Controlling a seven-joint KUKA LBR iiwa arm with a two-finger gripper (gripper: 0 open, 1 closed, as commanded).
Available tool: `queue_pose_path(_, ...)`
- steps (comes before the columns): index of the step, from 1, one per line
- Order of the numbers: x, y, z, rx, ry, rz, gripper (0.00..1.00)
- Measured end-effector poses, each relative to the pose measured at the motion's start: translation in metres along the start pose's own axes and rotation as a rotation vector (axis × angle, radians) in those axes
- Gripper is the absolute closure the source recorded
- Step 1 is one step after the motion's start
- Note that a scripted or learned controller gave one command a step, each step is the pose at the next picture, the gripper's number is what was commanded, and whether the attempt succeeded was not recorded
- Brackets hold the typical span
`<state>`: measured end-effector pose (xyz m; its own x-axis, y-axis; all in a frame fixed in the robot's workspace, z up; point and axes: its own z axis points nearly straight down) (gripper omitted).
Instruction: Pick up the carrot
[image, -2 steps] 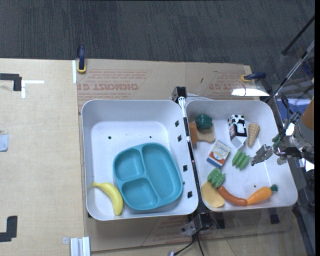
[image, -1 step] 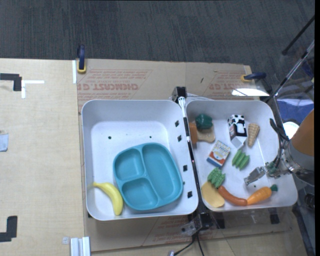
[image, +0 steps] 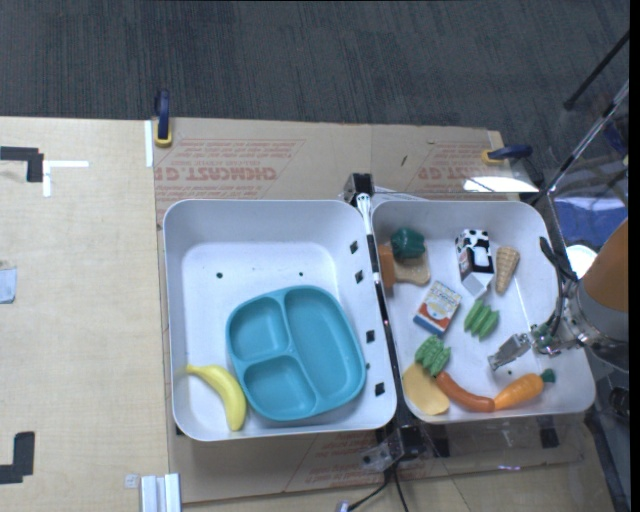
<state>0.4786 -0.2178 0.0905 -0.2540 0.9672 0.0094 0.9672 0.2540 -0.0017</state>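
Carrot (image: 518, 389) lies in the right bin's (image: 455, 213) near corner, just below the gripper (image: 511, 351), not touching it.

The gripper hangs over the bin floor with its fingers spread and nothing between them. The right bin holds one carrot, one sausage (image: 463, 391) touching the carrot's tip, one cone (image: 507, 268) and one small box (image: 438, 307). The left bin (image: 260, 215) holds one blue tray (image: 295, 352) and one banana (image: 224, 393).

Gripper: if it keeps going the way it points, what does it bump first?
The gripper points left; going on, it probably meets the broccoli first, though depth is unclear. The carrot lies beside that line.
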Motion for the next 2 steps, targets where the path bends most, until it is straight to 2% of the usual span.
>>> queue_pose_path(1, -0.0007, 0.0006, -0.0018, -0.002, -0.01, -0.365, 0.0)
queue_pose_path(2, -0.0009, 0.0005, -0.0017, -0.002, -0.011, -0.365, 0.0)
